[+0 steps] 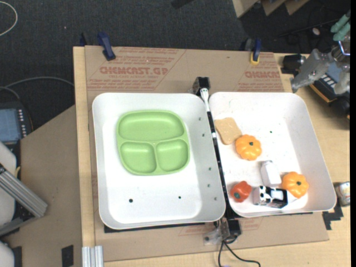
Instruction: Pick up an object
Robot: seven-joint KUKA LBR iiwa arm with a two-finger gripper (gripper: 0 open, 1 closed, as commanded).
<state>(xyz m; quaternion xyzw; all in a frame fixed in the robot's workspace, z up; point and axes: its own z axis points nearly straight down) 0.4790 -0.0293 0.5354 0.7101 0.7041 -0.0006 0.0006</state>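
- Leaving the bins' middle open, the gripper sits beyond the right bin's far-right corner; its jaw state cannot be told.
- Left bin holds a green divided tray.
- Right bin holds a tan slice, two orange pumpkins, a red piece, a grey block and a black-and-white toy.

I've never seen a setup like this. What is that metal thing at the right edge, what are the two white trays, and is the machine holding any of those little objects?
You are looking down at a slant from one camera fixed above a bench. The metal thing is the end of a robot arm, reaching in from the right and parked beyond the trays' far corner; nothing is seen in its grip. The left bin holds a green divided plate. The right bin holds the toys it may pick: a tan slice like bread, two orange pumpkins, a small red piece, a white block and a black-and-white toy.
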